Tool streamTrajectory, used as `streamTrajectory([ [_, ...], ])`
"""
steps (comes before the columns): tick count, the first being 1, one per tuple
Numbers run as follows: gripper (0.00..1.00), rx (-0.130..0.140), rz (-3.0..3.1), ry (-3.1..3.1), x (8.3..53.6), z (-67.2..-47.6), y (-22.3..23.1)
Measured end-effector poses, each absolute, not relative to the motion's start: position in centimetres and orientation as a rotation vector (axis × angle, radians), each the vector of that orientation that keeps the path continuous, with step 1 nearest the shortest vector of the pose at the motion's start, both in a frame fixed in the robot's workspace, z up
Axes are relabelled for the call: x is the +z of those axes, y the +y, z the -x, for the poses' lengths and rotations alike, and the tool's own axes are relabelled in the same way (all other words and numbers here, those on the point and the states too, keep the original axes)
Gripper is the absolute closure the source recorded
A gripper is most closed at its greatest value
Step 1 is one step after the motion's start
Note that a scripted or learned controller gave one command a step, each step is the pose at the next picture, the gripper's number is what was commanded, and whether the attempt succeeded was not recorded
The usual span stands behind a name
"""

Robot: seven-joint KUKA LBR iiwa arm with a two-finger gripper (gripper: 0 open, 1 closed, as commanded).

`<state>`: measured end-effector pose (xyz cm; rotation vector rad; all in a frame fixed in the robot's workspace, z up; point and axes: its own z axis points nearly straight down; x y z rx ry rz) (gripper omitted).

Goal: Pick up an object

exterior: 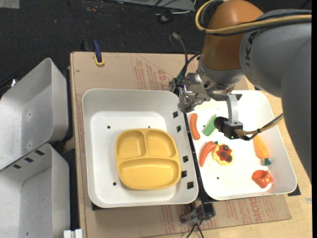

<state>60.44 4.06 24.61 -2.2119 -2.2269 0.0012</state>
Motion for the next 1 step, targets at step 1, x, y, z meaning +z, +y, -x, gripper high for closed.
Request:
streamTrajectory([
  [1, 1.00, 0.002, 2.210, -2.227, 23.04, -59.68, 9.76],
])
